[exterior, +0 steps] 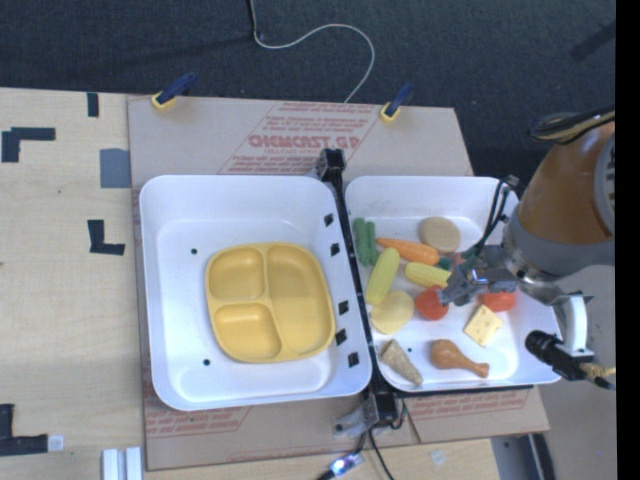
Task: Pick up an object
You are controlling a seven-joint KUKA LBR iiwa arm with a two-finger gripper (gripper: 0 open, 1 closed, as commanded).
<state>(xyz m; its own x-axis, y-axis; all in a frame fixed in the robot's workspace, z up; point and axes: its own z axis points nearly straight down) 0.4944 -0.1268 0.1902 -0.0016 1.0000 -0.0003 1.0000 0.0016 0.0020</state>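
At the right bin's (500,190) near edge you see a chicken drumstick (458,356) and a bread wedge (400,364). Mid-bin, your end effector (463,286) hangs low over a red tomato (431,305), beside the cheese (484,325). You cannot tell its opening or whether it holds anything. Crowded neighbours risk a deflected, empty grasp. Farther back lie a carrot (405,250) and a cookie (439,233); the arm (565,208) hides the bin's right edge.
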